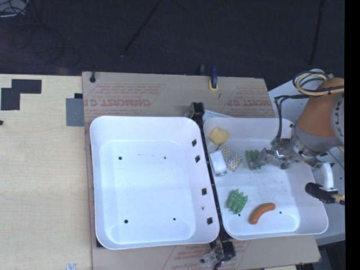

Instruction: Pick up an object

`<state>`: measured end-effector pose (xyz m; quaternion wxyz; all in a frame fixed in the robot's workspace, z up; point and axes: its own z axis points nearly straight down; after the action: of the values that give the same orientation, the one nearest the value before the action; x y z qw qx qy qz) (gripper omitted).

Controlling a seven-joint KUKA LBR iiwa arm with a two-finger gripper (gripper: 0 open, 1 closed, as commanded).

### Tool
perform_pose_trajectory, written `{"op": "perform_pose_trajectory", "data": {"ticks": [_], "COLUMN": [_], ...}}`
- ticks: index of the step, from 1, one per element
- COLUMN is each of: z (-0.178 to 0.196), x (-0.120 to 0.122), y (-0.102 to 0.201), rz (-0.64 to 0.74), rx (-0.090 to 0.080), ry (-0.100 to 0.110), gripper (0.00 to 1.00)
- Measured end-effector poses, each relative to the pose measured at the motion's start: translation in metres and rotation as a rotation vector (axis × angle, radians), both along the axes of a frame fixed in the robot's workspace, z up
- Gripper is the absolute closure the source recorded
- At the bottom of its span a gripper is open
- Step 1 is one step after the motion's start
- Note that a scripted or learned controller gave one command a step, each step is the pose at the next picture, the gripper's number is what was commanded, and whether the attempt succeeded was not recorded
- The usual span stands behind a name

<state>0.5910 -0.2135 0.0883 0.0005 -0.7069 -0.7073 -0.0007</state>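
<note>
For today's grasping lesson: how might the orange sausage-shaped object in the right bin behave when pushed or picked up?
The orange sausage-shaped object looks rounded and elongated, so it would probably roll if nudged sideways. Its smooth surface may slip in a pinch. It appears small, likely light.

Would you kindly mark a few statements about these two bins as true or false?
1. The orange sausage lies in the right bin. True.
2. The yellow block sits in the left bin. False: it is in the right bin, near the divider.
3. The gripper is over the right bin, beside a green toy. True.
4. Both green toys lie in the left bin. False: the second one is also in the right bin.
</note>
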Motion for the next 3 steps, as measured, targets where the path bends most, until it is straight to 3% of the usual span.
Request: {"op": "perform_pose_trajectory", "data": {"ticks": [1,2,3], "z": [0.045,0.002,0.017], "x": [0.034,0.029,0.032], "y": [-0.001,0.018,0.017], "rz": [0.000,0.000,-0.001], "rx": [-0.003,-0.001,-0.001], "ry": [-0.004,-0.003,-0.010], "gripper": [0.00,0.00,1.00]}}
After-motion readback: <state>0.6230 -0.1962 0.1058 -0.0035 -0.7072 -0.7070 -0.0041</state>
